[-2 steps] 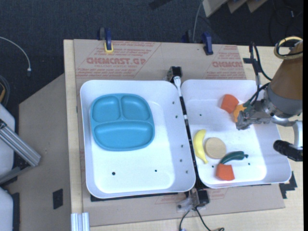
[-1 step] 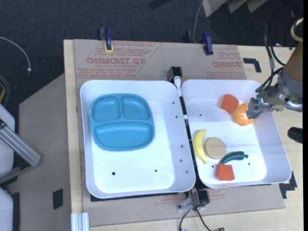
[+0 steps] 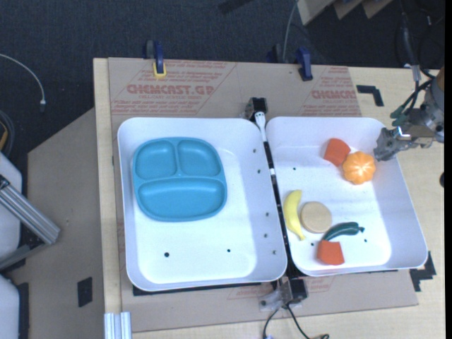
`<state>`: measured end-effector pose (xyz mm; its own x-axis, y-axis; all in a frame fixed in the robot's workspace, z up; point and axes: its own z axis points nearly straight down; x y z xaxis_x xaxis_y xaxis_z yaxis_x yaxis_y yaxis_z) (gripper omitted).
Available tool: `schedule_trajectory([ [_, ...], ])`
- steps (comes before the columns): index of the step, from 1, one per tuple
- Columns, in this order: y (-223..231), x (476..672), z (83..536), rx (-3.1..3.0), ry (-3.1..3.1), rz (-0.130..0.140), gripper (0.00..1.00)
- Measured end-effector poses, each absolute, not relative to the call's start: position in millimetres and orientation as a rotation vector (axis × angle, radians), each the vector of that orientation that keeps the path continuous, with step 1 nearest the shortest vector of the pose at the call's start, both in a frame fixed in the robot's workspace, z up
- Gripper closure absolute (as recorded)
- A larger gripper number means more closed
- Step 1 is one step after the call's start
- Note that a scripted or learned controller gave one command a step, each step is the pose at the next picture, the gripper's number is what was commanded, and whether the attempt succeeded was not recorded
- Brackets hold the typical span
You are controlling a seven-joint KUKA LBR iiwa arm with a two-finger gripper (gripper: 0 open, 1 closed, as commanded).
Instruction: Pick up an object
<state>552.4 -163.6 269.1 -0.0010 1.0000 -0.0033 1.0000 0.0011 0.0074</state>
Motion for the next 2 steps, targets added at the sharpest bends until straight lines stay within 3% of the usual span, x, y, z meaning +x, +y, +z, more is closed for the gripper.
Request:
schedule_trajectory([
  [2, -42.3, 571.4, 266.3, 2.214, 2.229, 0.004, 1.00],
])
